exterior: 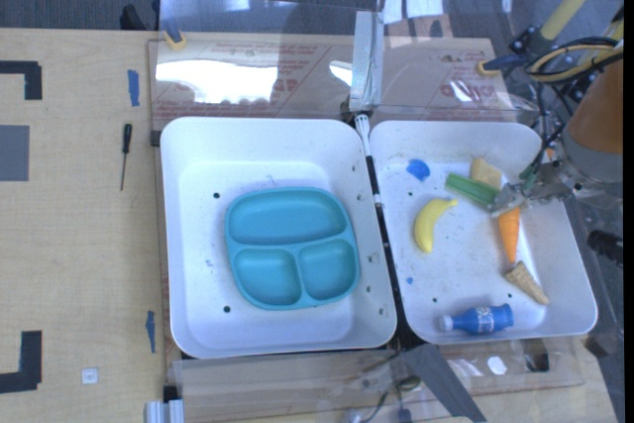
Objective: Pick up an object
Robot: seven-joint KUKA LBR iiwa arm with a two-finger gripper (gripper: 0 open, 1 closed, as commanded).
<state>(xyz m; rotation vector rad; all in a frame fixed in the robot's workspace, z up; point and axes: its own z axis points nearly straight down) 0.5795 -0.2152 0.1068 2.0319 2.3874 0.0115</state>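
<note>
One view was all you had, the fixed camera looking down at a slant on both white bins. In the right bin (pixel 570 307) your gripper (pixel 517 194) sat low near the far right side, right at the top end of the toy carrot (pixel 508 233). That carrot looked the likeliest target. It lay in the right half of the bin, its long axis running almost straight toward and away from the camera, the narrow tip at the nearer end. So the carrot stretched from the claw toward the bin's front edge, and a grip would have had to close across that axis, from side to side.

You could not tell from this view whether the claw stood apart, together, or on anything; the tip was small and blurred among cables.

Just beside the claw on its left lay a green stick-shaped piece (pixel 470 189) and a tan block (pixel 485 171). A banana (pixel 428 222), a blue bottle (pixel 479 319) and a cone-shaped piece (pixel 527 283) lay farther off. The left bin (pixel 188 154) held a teal divided plate (pixel 291 246).
</note>
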